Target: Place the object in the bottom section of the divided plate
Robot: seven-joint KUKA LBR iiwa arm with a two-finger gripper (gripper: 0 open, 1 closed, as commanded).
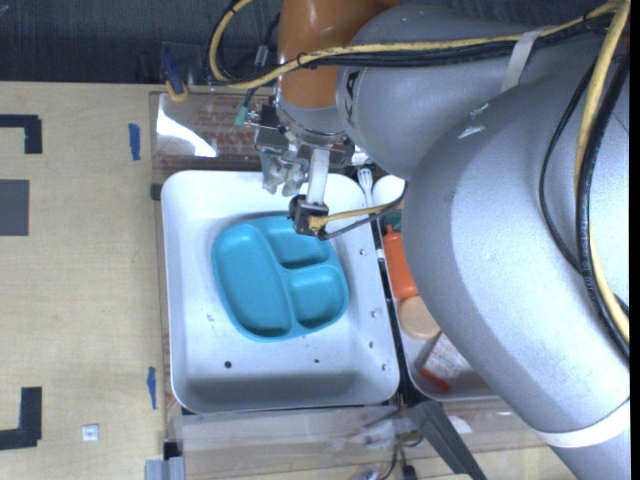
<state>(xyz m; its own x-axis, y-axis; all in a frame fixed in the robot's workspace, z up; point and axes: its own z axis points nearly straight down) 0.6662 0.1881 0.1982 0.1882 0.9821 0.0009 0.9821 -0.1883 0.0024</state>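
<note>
At lower right, half under the grey arm [500, 268], lie a red-labelled item [440, 363], a tan piece [418, 318] and an orange stick [400, 265]. Left of them, the blue divided plate [262, 286] rests in the white bin [190, 348]. The gripper [288, 180] hangs over the plate's upper edge; I cannot tell whether it is spread or pressed together.

A white bin [190, 348] rests on the pale wooden bench [80, 268] marked with blue tape [134, 140], and an orange cylinder [400, 268] and a beige round thing [418, 318] lie just right of it
</note>
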